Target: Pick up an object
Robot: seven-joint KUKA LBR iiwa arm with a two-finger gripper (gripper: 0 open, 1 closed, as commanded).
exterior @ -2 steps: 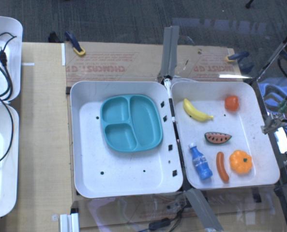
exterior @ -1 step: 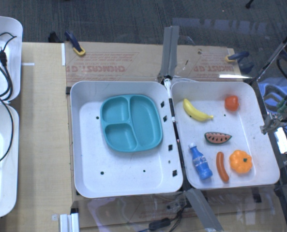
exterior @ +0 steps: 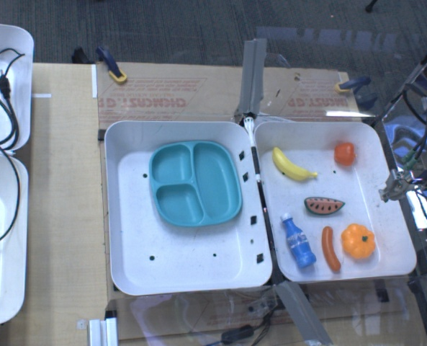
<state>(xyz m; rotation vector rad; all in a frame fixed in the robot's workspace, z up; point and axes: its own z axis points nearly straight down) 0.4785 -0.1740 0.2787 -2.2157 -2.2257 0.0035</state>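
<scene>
Banana lay in the right bin, up and left of the watermelon slice. Below that slice were a blue bottle, sausage and pumpkin; a tomato sat above. Whether the gripper, right of the slice, was open or closed could not be told.

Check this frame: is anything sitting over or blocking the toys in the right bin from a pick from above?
Nothing visible does. The banana, tomato, watermelon slice, blue bottle, sausage and pumpkin lie apart on the right bin floor, uncovered. The sausage lies close beside the pumpkin.
</scene>
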